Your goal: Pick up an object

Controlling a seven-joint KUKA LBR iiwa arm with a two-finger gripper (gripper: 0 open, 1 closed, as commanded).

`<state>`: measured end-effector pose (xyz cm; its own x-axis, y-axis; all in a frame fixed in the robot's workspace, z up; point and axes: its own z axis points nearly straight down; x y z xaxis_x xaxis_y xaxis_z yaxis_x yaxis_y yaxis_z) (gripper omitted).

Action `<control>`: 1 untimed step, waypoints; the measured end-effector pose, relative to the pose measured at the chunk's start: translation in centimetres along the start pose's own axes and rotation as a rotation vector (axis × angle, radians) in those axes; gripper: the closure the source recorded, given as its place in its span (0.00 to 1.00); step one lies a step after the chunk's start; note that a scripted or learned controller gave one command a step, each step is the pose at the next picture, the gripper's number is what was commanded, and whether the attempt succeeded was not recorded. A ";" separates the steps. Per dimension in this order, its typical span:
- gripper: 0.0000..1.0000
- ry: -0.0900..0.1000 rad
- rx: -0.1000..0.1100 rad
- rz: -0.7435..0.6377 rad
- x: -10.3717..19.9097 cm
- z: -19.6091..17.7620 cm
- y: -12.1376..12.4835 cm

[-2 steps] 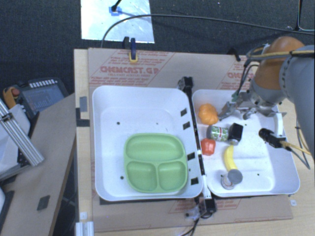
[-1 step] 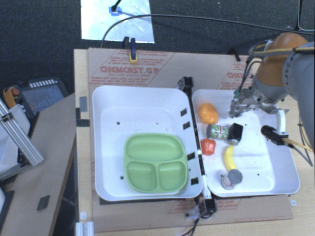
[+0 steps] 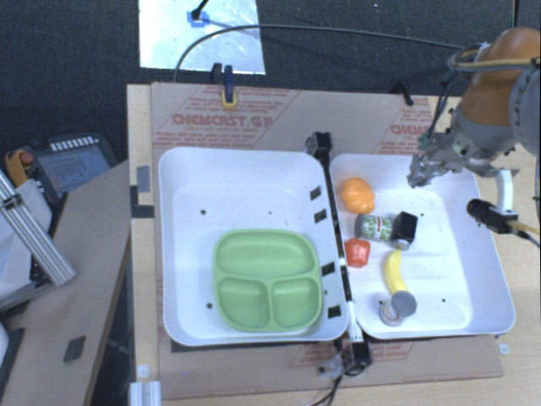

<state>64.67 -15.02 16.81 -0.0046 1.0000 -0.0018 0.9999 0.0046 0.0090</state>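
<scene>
Both white bins, the left bin [image 3: 182,227] and the right bin [image 3: 473,286], look like smooth moulded plastic with a faint sheen. The green divided tray [image 3: 267,279] at lower centre is plastic too, duller and matt. Under them lies a brown cardboard sheet [image 3: 279,112], flat and matt with red print. At the upper left, a silvery sheet [image 3: 199,24] looks like metal and catches the light. The orange fruit [image 3: 357,194] is smooth and slightly glossy; the yellow banana [image 3: 394,271] seems plastic.

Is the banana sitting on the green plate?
No, the banana lies in the right bin beside the tomato, while the green plate sits in the left bin.
</scene>
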 end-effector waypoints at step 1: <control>1.00 0.000 0.000 -0.001 0.0 -5.5 0.3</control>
<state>64.88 -15.05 22.33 -0.0057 1.0000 -0.0019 0.9999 0.0058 0.0086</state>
